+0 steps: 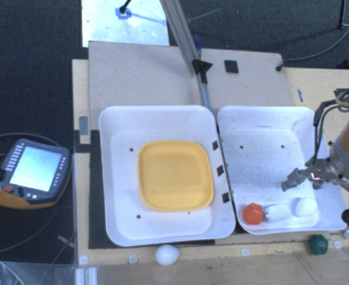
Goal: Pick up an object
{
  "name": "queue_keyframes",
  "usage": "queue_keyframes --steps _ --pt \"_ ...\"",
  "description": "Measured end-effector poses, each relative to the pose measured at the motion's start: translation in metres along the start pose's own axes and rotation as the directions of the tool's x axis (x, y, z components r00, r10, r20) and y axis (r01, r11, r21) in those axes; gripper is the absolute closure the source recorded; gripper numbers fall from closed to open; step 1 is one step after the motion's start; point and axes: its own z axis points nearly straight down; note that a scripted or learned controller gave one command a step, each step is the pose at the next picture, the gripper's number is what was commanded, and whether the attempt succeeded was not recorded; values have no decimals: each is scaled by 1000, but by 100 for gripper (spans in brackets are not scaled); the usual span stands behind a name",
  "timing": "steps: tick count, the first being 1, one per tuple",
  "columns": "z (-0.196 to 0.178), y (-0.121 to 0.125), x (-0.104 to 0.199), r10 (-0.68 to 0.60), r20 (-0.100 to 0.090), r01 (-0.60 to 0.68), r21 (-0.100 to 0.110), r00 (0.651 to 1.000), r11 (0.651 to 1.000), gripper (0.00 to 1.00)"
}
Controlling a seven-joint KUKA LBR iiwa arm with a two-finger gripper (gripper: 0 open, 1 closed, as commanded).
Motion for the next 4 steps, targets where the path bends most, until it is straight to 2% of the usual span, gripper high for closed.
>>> queue_keyframes --steps 1,2,4 --pt "48 8 5 0 0 0 -1 1000 1000 0" --pt "36 9 4 0 1 0 -5 1000 1000 100" --pt "-62 17 7 -1 2 1 -9 1000 1000 100"
